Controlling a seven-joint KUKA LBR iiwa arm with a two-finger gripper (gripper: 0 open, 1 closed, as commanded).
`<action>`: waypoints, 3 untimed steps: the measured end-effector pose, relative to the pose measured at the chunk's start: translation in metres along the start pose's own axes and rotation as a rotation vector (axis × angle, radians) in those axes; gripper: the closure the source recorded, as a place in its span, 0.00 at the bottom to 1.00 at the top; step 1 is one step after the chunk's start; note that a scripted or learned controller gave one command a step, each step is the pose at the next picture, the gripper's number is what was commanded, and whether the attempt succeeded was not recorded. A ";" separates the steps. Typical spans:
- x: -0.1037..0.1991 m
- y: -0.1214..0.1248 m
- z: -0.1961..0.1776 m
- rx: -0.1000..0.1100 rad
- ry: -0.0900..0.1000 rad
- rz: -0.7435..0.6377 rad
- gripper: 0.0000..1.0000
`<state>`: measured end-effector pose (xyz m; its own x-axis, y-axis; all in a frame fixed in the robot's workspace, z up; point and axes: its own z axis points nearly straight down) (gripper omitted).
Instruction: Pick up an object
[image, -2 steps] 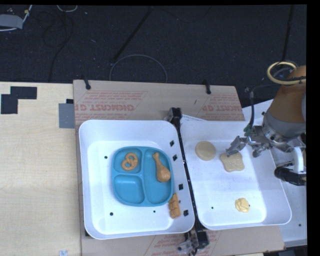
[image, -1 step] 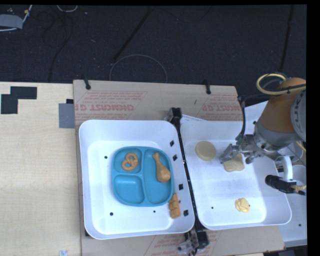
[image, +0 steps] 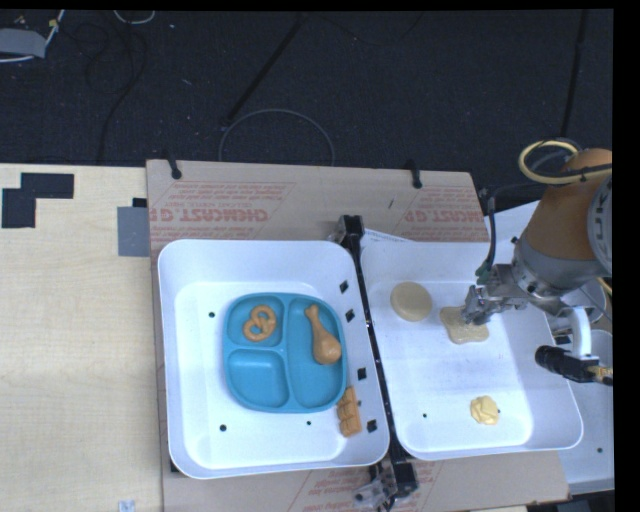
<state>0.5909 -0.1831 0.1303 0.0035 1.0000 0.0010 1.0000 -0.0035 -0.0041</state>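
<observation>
My gripper (image: 477, 306) reaches in from the right and hangs low over the right bin (image: 430, 420), its tips right at a flat pale beige piece (image: 466, 328). A round cream disc (image: 411, 301) lies just left of that piece. Near the bin's front lies a small yellow lumpy item (image: 485, 410). In the left bin (image: 190, 400) sits a blue divided tray (image: 262, 375) holding a pretzel (image: 261, 322) and a drumstick (image: 323, 337). A brown pastry piece (image: 349, 412) lies beside the tray's front right corner.
The two bins meet at a black-clipped divider (image: 362, 330). They rest on cardboard (image: 300, 200) atop a light wooden bench (image: 70, 340). The arm's orange-banded wrist (image: 565, 215) stands over the right bin's right edge, with a black cable (image: 565, 362) trailing there.
</observation>
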 end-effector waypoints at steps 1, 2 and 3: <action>-0.009 0.004 -0.050 -0.006 -0.002 0.001 1.00; -0.010 0.004 -0.075 -0.005 -0.001 -0.003 1.00; 0.045 0.007 -0.070 0.000 0.002 -0.008 1.00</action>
<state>0.5985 -0.1384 0.2004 -0.0044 1.0000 0.0031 1.0000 0.0044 -0.0036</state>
